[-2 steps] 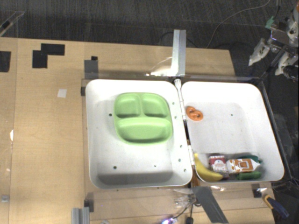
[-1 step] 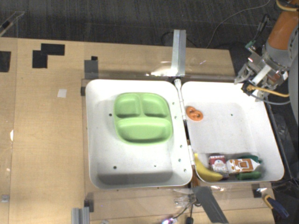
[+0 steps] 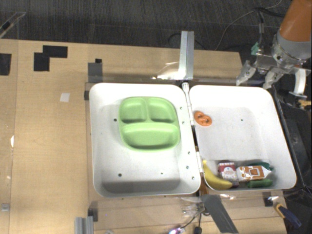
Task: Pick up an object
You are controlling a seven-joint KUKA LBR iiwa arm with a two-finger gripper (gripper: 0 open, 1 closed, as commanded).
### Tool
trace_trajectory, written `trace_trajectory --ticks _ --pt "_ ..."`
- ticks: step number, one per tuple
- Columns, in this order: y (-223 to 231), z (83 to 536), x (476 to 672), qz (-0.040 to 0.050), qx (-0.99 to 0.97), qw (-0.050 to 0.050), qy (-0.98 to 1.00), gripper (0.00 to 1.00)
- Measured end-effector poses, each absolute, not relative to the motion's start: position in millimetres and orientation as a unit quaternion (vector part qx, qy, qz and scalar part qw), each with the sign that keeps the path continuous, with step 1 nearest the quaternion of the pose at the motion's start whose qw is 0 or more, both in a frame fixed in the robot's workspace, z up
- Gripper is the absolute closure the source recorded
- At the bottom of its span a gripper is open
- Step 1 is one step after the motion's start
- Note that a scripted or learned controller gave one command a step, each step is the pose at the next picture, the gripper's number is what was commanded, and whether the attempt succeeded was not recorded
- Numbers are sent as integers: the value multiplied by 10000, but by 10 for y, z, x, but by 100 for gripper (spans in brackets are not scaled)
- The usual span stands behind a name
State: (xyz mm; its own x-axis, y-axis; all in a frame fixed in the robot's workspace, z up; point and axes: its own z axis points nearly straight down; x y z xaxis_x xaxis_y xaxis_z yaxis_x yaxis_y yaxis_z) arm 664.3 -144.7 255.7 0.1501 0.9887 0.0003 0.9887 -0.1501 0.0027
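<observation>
The claw [image 3: 257, 78] hangs over the far right corner of the right bin [image 3: 253, 97], prongs spread apart and gripping nothing. So we're at the approach stage, no pick made yet. Candidates sit well away from it: an orange ring [image 3: 203, 118] against the bin's left wall, a banana [image 3: 214, 178] and small packets [image 3: 246, 172] along the near wall. The green divided plate [image 3: 148, 122] lies in the left bin [image 3: 105, 145]. Next, it needs to travel across and descend squarely over one item.

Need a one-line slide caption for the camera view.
Gripper open above the right bin's far rim; banana, packets and orange ring inside; green tray in left bin.
</observation>
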Motion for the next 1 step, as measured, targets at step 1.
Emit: trace_trajectory --ticks 1 --pt "-1182 2620 6709 13 5762 15 8173 0"
